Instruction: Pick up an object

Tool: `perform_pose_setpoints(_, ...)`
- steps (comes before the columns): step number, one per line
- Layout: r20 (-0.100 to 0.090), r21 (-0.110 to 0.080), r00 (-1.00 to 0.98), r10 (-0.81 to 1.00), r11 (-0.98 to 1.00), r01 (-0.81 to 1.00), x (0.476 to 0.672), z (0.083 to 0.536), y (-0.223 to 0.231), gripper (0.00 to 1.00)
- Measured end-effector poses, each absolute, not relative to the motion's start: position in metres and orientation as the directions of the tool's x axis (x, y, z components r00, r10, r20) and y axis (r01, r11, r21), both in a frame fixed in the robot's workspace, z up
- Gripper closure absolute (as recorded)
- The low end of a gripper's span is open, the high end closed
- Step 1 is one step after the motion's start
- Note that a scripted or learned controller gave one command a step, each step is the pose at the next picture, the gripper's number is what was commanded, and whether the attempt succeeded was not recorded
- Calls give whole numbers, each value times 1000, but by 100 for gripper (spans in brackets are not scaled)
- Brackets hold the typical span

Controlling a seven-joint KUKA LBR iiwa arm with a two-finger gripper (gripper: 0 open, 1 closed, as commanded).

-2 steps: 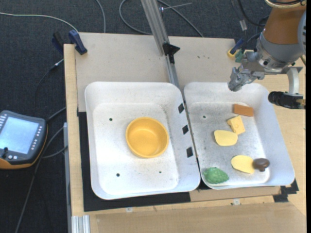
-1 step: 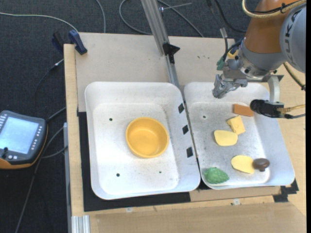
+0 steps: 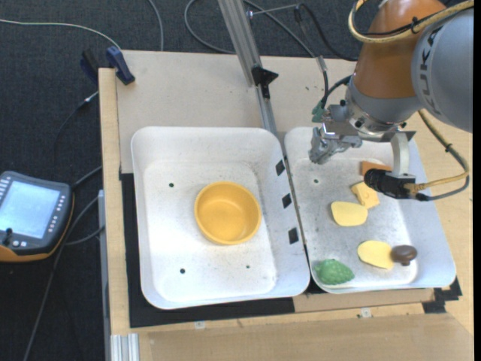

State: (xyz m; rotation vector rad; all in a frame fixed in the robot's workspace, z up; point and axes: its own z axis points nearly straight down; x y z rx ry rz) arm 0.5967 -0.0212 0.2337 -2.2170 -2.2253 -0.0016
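- A green object (image 3: 333, 271) lay nearest the camera, at the right bin's (image 3: 436, 235) front edge.
- Nothing had been picked up; the whole grasp remained.
- The gripper (image 3: 322, 150) hung over the bin's back-left corner; its grip could not be told.
- The yellow pieces (image 3: 349, 213) lay apart from it, nearer the camera.

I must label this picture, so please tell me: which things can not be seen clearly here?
- Gripper, camera view: too small and blurred to judge.
- Orange object, right bin: partly covered by a black part of the arm.
- Small brown object: too small to identify.
- Green object: blurred, shape unclear.
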Motion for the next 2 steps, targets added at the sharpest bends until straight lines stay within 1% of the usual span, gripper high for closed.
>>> perform_pose_setpoints(1, 1, 0, -4, 1000, 4, 1000, 577, 226, 25, 100)
perform_pose_setpoints(2, 1, 1, -5, 1000, 5, 1000, 567, 238, 78, 100)
